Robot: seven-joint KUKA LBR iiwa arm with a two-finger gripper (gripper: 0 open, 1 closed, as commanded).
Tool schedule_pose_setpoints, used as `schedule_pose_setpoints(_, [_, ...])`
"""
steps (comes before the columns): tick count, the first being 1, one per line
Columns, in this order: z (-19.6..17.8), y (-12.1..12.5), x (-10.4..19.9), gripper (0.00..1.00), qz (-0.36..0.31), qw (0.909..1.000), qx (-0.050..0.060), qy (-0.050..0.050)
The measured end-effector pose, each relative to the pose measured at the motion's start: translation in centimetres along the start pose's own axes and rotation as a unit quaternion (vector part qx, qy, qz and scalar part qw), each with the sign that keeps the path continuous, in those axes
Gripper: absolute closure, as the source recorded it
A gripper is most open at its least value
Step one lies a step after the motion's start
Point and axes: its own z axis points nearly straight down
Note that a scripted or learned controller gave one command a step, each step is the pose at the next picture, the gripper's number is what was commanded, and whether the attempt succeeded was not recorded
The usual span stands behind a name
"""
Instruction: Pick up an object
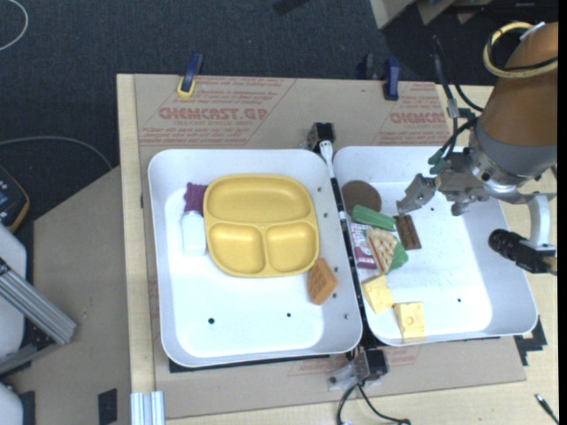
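Gripper (431,193) hovered over right bin (496,317), far-centre, finger state not discernible, nothing seen held; candidate objs lay at bin's left side: brown disc (359,194), green piece (376,219), brown bar (407,231), cracker (382,249), yellow blocks (408,317).

A robotics lab. A clamped bench board (292,104) bears two white bins (168,237), with cables (53,140) trailing over dark carpet (106,25)
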Motion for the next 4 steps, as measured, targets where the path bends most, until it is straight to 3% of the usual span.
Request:
schedule_pose_setpoints(1, [-0.6, 0.2, 0.0, 0.0, -0.001, 1.0, -0.006, -0.001])
schedule_pose_setpoints(3, [8.3, -0.5, -0.4, 0.0, -0.001, 1.0, -0.004, 0.0])
schedule_pose_setpoints(4, [12.8, 0.0, -0.6, 0.0, 0.001, 0.9999, -0.014, -0.003])
